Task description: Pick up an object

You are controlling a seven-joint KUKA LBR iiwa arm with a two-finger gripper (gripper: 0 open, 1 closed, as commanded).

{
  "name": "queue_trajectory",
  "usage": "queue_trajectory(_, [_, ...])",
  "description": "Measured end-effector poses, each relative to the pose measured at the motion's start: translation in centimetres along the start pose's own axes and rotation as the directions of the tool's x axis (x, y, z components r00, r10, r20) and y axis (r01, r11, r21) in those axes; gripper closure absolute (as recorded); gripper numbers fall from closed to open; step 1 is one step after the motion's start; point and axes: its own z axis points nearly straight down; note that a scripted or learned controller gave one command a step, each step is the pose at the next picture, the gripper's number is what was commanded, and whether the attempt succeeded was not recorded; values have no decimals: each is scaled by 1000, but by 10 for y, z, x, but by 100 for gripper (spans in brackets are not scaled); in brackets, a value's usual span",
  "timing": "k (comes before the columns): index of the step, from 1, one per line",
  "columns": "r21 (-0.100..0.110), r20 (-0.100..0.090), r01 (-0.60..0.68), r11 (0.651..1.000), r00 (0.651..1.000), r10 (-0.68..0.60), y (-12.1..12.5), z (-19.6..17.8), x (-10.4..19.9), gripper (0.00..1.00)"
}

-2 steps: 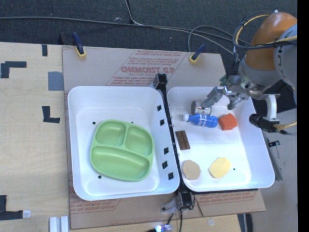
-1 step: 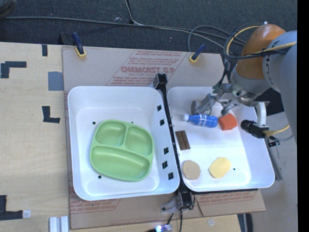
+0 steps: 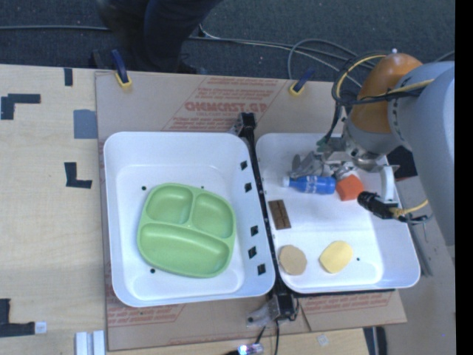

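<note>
Here the gripper [image 3: 325,163] hangs low in the right bin [image 3: 392,268], its grey metal parts crowded over a blue bottle [image 3: 312,186]; whether the jaws are apart or closed cannot be told. The bottle lies on its side just below the jaws, white cap pointing away from the arm. An orange block [image 3: 347,187] touches the bottle's other end, just right of the jaws. Nearer the camera from the jaws, a brown bar [image 3: 278,214] lies by the divider, and farther on sit a tan disc [image 3: 293,259] and a yellow piece [image 3: 336,257], side by side. Well left of the jaws, the left bin [image 3: 118,154] holds a green tray [image 3: 186,230] with three compartments. Both bins rest on a cardboard sheet [image 3: 214,102] clamped to a pale wooden bench [image 3: 44,220]. Beyond the bench lies dark carpet [image 3: 310,6] with cables.
</note>
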Motion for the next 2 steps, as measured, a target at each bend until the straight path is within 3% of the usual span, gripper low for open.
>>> queue_trajectory(1, [-4,1,4,1000,1000,-4,1,-14,1,100])
queue_trajectory(2, [-1,3,2,1000,1000,-2,2,-77,3,100])
